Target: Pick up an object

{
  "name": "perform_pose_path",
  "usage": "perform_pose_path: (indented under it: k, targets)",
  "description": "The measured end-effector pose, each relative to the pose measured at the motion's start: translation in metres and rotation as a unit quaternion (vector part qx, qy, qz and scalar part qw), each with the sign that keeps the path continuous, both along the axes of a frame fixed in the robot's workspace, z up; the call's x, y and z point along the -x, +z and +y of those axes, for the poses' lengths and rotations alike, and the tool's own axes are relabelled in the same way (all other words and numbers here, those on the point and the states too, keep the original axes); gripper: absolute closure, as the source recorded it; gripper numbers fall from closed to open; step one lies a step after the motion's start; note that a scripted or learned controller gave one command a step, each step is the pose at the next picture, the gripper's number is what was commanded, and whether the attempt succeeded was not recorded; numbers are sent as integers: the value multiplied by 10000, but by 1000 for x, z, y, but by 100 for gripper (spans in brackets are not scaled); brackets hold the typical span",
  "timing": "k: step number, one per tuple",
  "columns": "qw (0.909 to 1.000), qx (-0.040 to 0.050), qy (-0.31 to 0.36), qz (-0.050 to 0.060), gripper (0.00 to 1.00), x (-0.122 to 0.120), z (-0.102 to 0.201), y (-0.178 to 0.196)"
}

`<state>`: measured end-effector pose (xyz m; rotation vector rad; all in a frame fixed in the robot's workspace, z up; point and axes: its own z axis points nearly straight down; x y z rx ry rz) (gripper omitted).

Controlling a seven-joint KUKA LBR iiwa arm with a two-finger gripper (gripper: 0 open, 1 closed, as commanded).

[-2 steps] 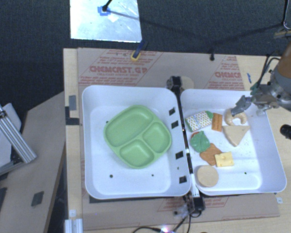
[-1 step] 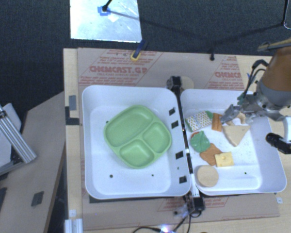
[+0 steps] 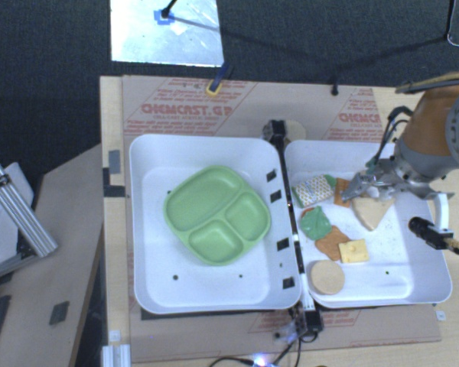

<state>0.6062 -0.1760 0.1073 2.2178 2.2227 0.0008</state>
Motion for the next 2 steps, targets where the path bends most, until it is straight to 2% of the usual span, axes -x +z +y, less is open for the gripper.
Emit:
perform_pose_path:
  k: [1, 2]
  targets:
    - [10000, 26, 9, -67, 0, -5, -1, -17]
    - [10000, 26, 9, -79, 100, -5, -1, -7]
